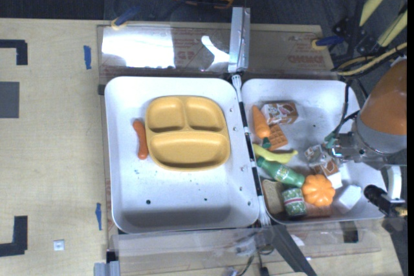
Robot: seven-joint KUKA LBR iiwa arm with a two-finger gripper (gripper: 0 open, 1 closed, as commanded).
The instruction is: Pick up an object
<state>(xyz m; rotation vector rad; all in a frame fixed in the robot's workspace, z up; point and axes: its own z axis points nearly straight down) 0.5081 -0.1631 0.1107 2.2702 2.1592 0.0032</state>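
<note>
Finger state cannot be determined: the gripper [331, 150] appears as a cluster of metallic and translucent parts at the wrist end, and no object is visible between the fingers. Gripper position is inside the right bin [310, 88], toward its 3 o'clock side. The arm [386, 114], grey with an orange band, enters from 3 o'clock of the view.

Candidate objects lie in the right bin, in a group from its centre toward its 9 o'clock wall:
- Orange pumpkin [319, 191], at 6 o'clock from the gripper and close to it.
- Green bottle [283, 174], at 8 o'clock from the gripper, lying on its side.
- Yellow banana [273, 155], at 9 o'clock, touching the bottle.
- Waffle piece [277, 136] and carrot [260, 123], at 10 o'clock.
- Brown packet [279, 113], at 11 o'clock.
- Small can [294, 201], at 7 o'clock, beside the pumpkin.

The left bin [123, 158] holds a yellow divided tray [187, 131] with an orange sausage [140, 139] just beside the tray at its 9 o'clock.

Step in hand, by judgement: approach and descent over the pile, no grasp confirmed. The next move calls for selecting one object, most plausibly the pumpkin, centring the fingers on it, closing, then lifting straight up. Crowding is the likely hazard: neighbouring items touch and may be dragged or block closure.
</note>
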